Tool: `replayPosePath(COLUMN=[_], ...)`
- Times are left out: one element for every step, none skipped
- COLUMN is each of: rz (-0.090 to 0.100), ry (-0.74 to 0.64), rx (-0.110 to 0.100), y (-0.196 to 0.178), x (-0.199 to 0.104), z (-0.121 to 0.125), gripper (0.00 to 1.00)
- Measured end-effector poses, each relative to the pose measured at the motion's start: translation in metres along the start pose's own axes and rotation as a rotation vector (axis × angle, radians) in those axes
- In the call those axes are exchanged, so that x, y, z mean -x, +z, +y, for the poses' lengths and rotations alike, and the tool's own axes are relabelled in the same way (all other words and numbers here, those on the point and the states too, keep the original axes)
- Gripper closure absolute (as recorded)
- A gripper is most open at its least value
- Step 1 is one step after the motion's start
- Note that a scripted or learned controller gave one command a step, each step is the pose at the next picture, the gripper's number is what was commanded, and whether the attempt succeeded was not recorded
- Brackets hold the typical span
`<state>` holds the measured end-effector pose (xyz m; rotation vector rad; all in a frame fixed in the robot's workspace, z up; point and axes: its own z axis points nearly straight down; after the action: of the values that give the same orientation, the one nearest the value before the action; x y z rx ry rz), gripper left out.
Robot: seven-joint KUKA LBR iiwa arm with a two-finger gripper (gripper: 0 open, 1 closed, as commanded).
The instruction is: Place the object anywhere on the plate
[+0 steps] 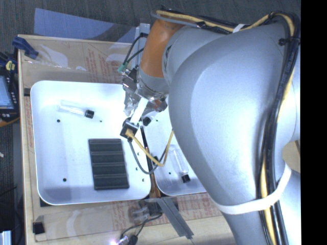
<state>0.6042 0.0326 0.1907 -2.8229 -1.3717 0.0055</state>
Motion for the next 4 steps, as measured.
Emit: replayPosePath(rz=[0.001, -0.003, -0.003, -0.001], ry=[-0.532, -1.321, -1.178, -1.172], rx=[0.003, 0.001, -0.001, 0.004], y=[-0.001, -0.001, 0.101, -0.001], x=[-0.067, -0.037, -0.042, 0.083], z=[0.01, -0.027, -0.129, -0.097], gripper=[1.0, 1.0, 1.0, 1.0])
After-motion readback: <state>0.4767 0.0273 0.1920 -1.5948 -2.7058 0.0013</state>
